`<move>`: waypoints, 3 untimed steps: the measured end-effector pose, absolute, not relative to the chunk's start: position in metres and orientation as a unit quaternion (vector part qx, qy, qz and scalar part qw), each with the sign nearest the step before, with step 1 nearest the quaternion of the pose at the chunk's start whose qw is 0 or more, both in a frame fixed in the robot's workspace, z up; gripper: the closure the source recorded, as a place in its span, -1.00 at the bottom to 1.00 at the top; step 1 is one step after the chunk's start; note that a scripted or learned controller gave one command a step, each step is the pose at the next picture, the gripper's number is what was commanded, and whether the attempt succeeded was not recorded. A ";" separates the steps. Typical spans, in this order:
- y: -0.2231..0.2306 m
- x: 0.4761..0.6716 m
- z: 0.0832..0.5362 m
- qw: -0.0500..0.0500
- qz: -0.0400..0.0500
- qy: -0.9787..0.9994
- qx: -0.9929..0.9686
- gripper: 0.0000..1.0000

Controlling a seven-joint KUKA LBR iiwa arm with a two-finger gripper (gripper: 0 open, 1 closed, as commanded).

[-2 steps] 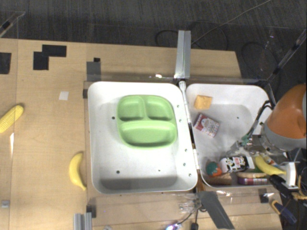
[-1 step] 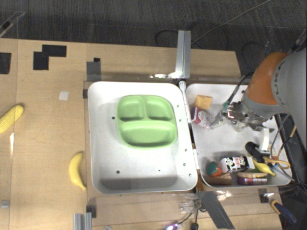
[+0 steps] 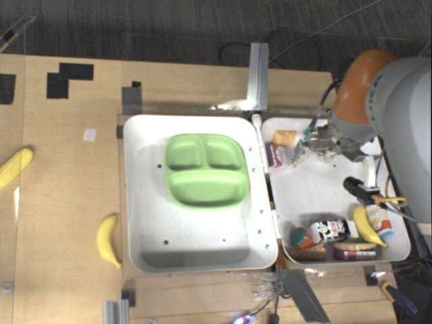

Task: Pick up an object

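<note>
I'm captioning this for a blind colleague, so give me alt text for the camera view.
The grey arm's end effector reaches into the right white bin, above a clutter of small items including a yellow banana. The left white bin holds a green divided plastic tray.

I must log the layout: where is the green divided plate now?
The green divided plate lies in the left bin, near its middle, apart from the gripper.
</note>
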State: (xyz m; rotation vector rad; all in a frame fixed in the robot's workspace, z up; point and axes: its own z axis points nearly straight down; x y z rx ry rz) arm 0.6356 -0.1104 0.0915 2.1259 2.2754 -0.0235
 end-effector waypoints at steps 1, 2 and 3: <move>-0.086 0.671 0.088 0.004 0.003 0.734 0.679 -1.00; -0.100 0.576 0.090 0.004 0.004 0.740 0.673 -1.00; -0.098 0.578 0.102 0.007 0.007 0.741 0.671 1.00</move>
